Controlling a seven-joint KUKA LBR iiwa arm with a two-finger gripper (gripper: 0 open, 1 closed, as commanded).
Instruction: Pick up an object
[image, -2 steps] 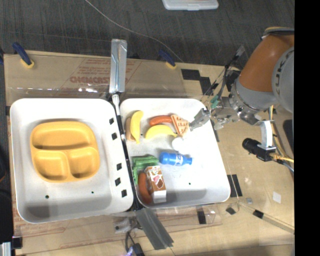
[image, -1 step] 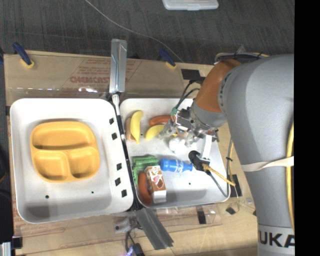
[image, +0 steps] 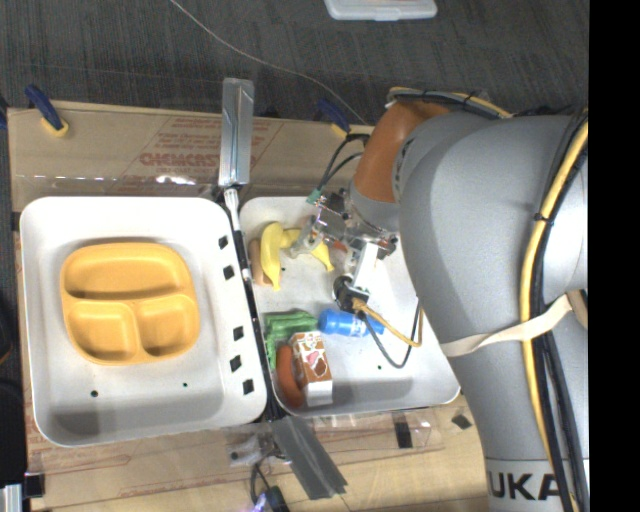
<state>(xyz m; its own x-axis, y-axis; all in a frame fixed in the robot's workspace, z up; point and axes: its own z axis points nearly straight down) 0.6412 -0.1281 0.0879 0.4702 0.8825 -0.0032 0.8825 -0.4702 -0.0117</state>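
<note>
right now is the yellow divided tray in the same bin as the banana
No, the yellow divided tray lies in the left bin, while the banana lies in the right bin.

Left of the tool (image: 322, 226) sits a plain yellow banana (image: 271, 254), and farther left a yellow-orange divided tray (image: 128, 299), one even colour, lies in the white left bin (image: 40, 330). The tool itself is dull silver metal with dark parts, under a grey arm (image: 480, 240) with an orange band (image: 388, 150). Below the tool lie a blue bottle (image: 343, 323), a green object (image: 285, 327), a reddish-brown object (image: 288, 374) and a small carton (image: 314, 366) printed in brown, white and red. The right bin (image: 420, 370) is white too. The surface (image: 130, 140) above the bins is tan cardboard with faded red lettering, and blue clamps (image: 46, 108) grip its edge.
</note>
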